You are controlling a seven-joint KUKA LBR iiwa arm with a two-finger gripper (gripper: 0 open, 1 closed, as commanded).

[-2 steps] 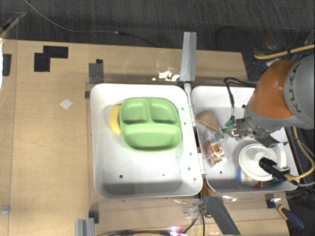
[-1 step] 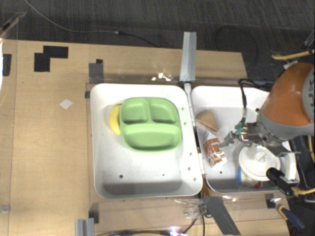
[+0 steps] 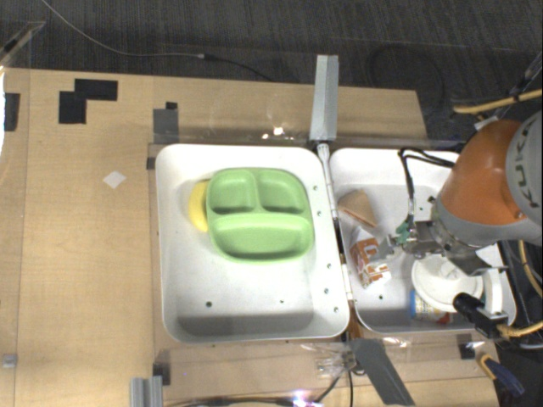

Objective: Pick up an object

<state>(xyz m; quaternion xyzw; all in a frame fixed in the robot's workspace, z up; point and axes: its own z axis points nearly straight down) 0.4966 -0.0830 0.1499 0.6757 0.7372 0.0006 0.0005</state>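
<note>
The arm reaches in from the right of the frame over the right bin (image 3: 373, 164), and its hand (image 3: 405, 237) sits low in the centre-right. Whether the hand is spread or pressed together cannot be told, as the wrist covers it. The nearest object, a small orange-and-white packet (image 3: 371, 259), lies just left of and slightly below the hand. A tan wedge (image 3: 358, 206) lies up-left. A white cup (image 3: 437, 282) is partly hidden under the arm.

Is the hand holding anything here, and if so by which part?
Cannot be told. The hand hangs over the right bin, beside a white cup; the arm hides its grip.
</note>
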